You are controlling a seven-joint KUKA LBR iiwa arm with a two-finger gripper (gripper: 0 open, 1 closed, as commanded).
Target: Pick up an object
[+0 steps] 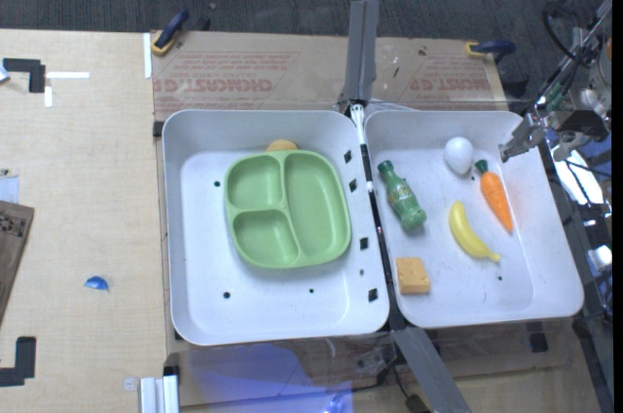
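Overhead, the camera view looks down on a pale wooden worktop (78, 197) carrying two shallow white bins side by side. A left bin (195, 304) holds a green divided plate (288, 208) with three compartments, lying flat near the bin's middle; a small yellowish object (282, 146) peeks out just behind the plate's far rim, mostly hidden by it.

A right bin (545, 294) holds five loose things, all lying on its floor and apart from one another. A green bottle (401, 196) lies on its side near the bin's left wall, cap toward the far side. A white egg (458, 154) sits toward the far wall, with an orange carrot (496, 197) just beside it to the right, green top pointing away. A yellow banana (472, 233) lies between the bottle and the carrot, nearer the front. A yellow sponge block (413, 276) rests at the front left corner area.

At the right edge, the claw (521, 140) hangs over the right bin's far right rim, near the carrot's top and the egg. Its tip looks dark and narrow; whether it is spread or closed cannot be told, and nothing is visibly between its tips.
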